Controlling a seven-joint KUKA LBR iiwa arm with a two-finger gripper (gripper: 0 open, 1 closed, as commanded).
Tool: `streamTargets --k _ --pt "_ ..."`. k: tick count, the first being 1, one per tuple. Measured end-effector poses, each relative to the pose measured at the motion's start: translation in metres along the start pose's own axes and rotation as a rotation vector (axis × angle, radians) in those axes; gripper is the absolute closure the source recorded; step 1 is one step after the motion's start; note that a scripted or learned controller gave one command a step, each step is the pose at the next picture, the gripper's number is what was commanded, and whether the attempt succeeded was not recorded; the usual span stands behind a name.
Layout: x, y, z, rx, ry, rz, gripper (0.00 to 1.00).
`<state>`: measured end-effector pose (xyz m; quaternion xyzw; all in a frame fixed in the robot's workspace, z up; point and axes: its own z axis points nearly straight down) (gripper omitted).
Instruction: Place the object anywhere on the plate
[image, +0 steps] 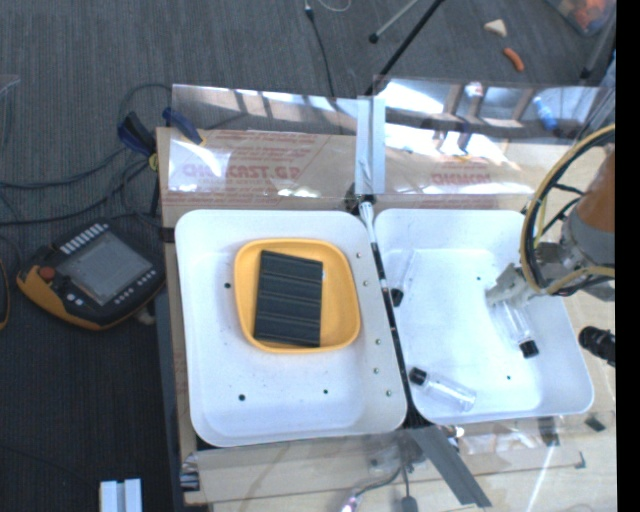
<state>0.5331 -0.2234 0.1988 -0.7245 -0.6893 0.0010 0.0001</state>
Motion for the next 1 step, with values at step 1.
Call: streamTargets --k 1 --pt "0.0000 0.0000 0.0000 0.000 0.000 0.000 0.00"
